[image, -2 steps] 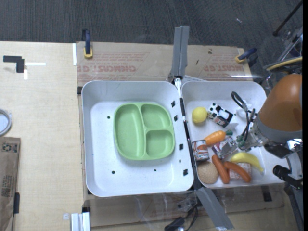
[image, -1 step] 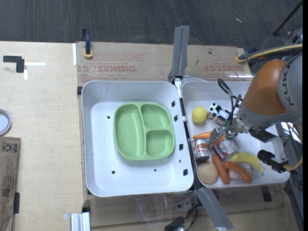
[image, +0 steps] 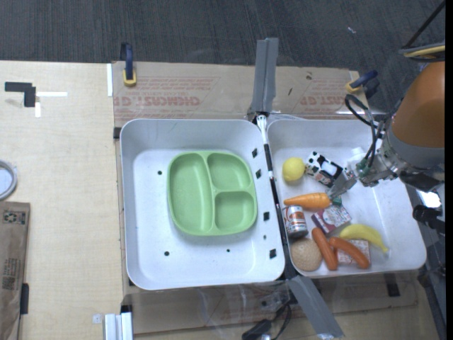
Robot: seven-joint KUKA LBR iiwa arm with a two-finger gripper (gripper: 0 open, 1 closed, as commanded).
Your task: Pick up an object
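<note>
Reaching in from the right over the right bin (image: 396, 211), with the gripper (image: 345, 184) angled down toward the pile of play food. Hovering just above the right end of the carrot (image: 308, 201) and beside the black-and-white toy (image: 325, 167), close enough to suggest one of those as the target, though impossible to say which. Jaws too small and blurred to judge: cannot tell how far open, and nothing seen held between them.

Clustered toward the bin's left wall and front: lemon (image: 293, 168) at the back, carrot lying crosswise, small can (image: 296, 222) below it, red packet (image: 330, 218), round biscuit (image: 306, 256), two sausages (image: 337, 250) and banana (image: 365, 234) near the front. Packed so tightly that several touch, probably leaving little room for a clean descent; likely risk of nudging a neighbour instead of closing on one item.

Left bin (image: 141, 190) holding a green divided plate (image: 211, 192), lying flat and well apart from the action. Pick judged not yet made
</note>
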